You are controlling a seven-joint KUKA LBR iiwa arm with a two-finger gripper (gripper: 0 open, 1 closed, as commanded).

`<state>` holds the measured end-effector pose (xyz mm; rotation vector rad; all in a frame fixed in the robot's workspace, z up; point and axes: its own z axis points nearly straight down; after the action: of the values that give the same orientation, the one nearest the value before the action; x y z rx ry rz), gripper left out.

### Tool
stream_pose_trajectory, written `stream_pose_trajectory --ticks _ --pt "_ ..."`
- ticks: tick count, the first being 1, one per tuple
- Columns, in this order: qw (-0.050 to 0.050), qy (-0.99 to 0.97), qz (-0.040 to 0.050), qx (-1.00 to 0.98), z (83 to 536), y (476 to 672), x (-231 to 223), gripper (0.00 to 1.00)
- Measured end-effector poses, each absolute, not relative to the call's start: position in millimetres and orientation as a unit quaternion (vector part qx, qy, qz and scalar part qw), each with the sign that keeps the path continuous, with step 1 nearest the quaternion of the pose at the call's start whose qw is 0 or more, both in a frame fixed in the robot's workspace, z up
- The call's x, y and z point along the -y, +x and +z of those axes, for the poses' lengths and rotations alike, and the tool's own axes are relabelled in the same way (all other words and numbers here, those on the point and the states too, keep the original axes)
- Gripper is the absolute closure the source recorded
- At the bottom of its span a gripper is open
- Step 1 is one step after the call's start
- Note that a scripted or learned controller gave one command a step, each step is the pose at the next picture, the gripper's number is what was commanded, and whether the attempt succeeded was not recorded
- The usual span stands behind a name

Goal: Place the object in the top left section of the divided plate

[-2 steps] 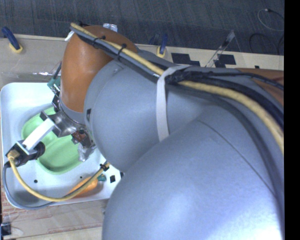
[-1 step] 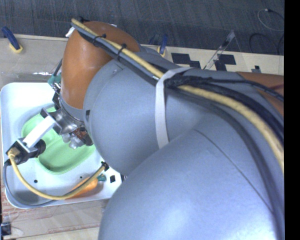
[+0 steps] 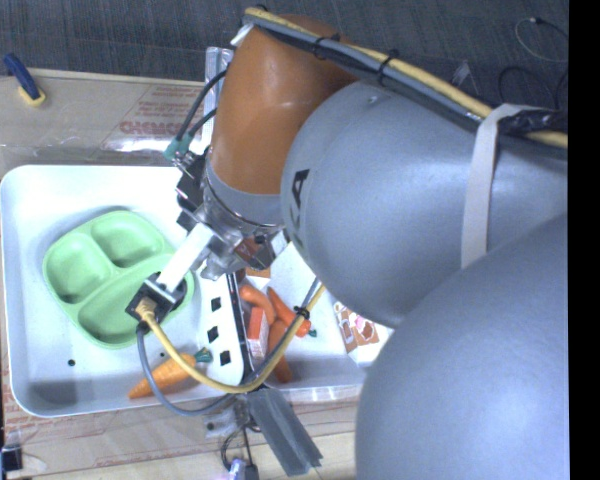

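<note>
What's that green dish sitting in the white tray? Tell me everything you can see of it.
The green divided plate is pale green and looks like smooth plastic, with a rounded outline and raised ridges that split it into three shallow sections. It lies flat on the floor of the left white bin, towards the middle. The parts of its sections that show hold nothing. The arm hides its right edge. An orange carrot-shaped thing lies just below it, apparently not touching.

I see the divided plate (image 3: 100,268) lying in the left part of the left bin (image 3: 25,353). One carrot (image 3: 155,380) lies in front of it, and more carrots (image 3: 255,306) lie to its right, beneath my arm (image 3: 380,218).
</note>
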<state>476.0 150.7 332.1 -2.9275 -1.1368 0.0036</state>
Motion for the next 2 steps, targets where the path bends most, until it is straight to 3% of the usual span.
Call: stream_pose_trajectory --ticks 1,2 --pt "0.001 -0.905 0.0044 0.426 275 509.5 -213 1.0" --pt "0.001 -0.888 0.0036 0.46 149 561.2 -163 1.0"
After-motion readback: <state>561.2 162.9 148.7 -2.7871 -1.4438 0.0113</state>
